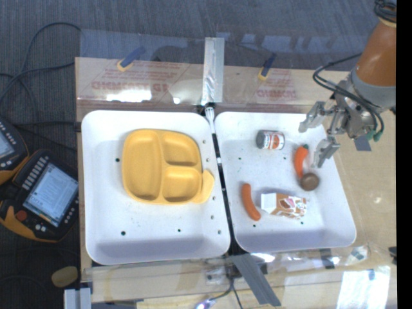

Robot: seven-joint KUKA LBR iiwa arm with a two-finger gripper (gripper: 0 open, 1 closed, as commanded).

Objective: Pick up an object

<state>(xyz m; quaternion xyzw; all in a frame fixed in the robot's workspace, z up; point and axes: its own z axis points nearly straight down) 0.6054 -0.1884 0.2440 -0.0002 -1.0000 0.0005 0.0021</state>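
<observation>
While pincer (320,134) hovers open, carrot (300,160) lies just beside, apart.

One fixed camera looks down aslant on both bins (90,192)

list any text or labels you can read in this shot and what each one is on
No text here reads clearly enough to quote.
Red print on the clear sheet behind the left bin: mirrored and too blurred to read.
Red print on the clear sheet behind the right bin: the same, unreadable.
Label on the small can: too small to read.
Print on the white and orange packet: too small to read.
Screen of the handheld pendant: blurred, unreadable.
</observation>
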